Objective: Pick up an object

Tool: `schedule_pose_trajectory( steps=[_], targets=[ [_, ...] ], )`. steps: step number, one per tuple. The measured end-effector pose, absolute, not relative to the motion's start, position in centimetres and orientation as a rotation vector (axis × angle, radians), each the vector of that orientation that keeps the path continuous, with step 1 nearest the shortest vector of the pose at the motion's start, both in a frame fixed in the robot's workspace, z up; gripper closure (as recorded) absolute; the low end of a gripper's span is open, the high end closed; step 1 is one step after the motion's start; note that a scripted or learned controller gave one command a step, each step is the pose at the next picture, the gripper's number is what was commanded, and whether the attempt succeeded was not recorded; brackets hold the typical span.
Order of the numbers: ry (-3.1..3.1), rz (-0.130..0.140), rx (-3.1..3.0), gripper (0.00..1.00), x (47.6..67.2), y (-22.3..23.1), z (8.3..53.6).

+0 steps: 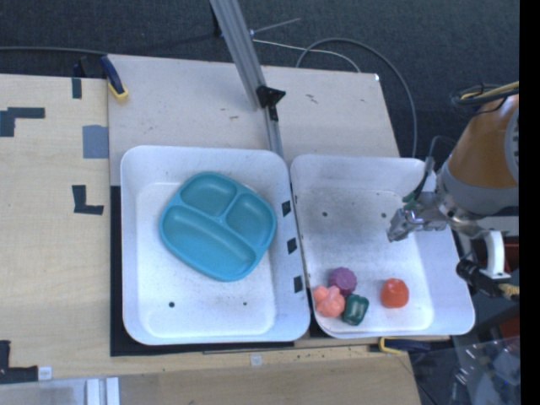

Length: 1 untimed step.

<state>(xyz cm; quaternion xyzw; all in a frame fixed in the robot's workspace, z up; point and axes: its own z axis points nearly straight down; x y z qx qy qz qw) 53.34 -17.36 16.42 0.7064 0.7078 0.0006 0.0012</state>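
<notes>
1. Jaws [403,224] hang over the right bin [354,192], toward its right wall and about midway along it; whether they are open or closed cannot be told, and nothing shows between them.
2. The grey arm [481,171], with its orange band, reaches in over the tabletop's right edge.
3. Four small objects lie along the right bin's near edge, well apart from the jaws: a purple piece [342,278], an orange-pink piece [329,300] just beside it toward the near-left corner, a dark green piece [355,309] touching both, and a red-orange piece [394,293] a little to the right, on its own.
4. The left bin [143,310] holds a blue divided plate [218,224], lying flat near the bin's middle, turned at a slant.
5. A metal rail [240,45] crosses the tabletop's [186,108] far edge toward the seam between the bins.
</notes>
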Motion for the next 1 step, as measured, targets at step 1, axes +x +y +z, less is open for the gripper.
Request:
schedule_pose_trajectory(
  steps=[1],
  targets=[
    [2.22,0.003,2.216,1.0,52.63,-17.62,22.26]
  ],
)
